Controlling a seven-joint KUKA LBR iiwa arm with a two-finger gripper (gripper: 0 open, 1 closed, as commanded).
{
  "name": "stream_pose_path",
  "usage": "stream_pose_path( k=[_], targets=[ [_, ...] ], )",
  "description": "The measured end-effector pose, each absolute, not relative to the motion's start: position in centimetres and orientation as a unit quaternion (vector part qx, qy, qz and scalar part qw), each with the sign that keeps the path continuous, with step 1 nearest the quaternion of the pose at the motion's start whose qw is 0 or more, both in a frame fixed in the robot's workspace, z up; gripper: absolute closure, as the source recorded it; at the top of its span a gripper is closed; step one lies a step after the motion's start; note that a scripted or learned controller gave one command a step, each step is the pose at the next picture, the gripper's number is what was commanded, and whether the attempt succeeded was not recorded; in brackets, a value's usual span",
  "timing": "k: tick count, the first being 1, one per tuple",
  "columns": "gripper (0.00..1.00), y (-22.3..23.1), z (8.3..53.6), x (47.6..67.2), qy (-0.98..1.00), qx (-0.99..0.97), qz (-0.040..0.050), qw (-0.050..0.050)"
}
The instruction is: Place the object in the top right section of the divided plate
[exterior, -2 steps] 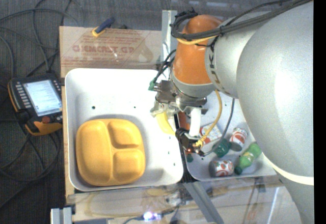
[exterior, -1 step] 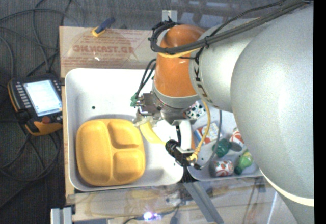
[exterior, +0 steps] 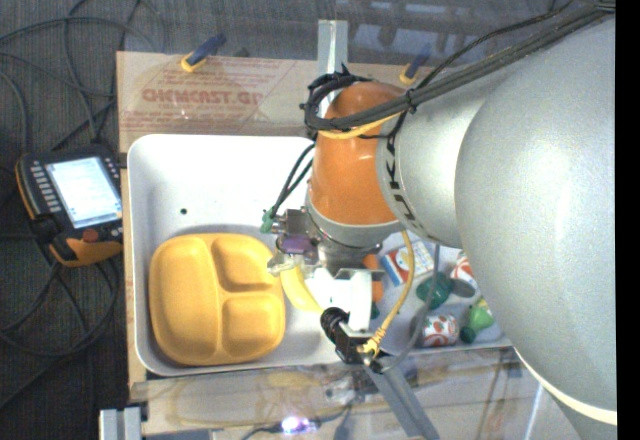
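Though the wrist hid whether the gripper (exterior: 308, 273) was open or closed, a pale yellow curved plastic piece (exterior: 293, 288) showed just beneath it, probably light, stiff and slick, best pinched mid-length. Just beside the gripper lay the yellow moulded divided plate (exterior: 215, 313).

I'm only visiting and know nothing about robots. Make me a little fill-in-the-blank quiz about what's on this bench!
1. The divided plate is coloured ____.
2. It lies in the white bin on the camera view's ____ side.
3. The plate is split into ____ sections.
4. The arm wears a band coloured ____ above its wrist.

Missing words: yellow; left; three; orange.
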State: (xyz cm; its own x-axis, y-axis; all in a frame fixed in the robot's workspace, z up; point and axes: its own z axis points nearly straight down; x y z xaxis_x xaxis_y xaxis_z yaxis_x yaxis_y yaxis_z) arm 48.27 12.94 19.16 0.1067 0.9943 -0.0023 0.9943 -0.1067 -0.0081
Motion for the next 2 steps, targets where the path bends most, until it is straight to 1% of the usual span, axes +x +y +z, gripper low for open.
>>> stream_pose_path(
  k=[1,2],
  targets=[
    [1.0,10.7,19.5,48.3,-0.676,-0.737,0.0033,0.001],
    [1.0,14.7,32.0,50.1,-0.728,-0.686,0.0027,-0.001]
  ],
)
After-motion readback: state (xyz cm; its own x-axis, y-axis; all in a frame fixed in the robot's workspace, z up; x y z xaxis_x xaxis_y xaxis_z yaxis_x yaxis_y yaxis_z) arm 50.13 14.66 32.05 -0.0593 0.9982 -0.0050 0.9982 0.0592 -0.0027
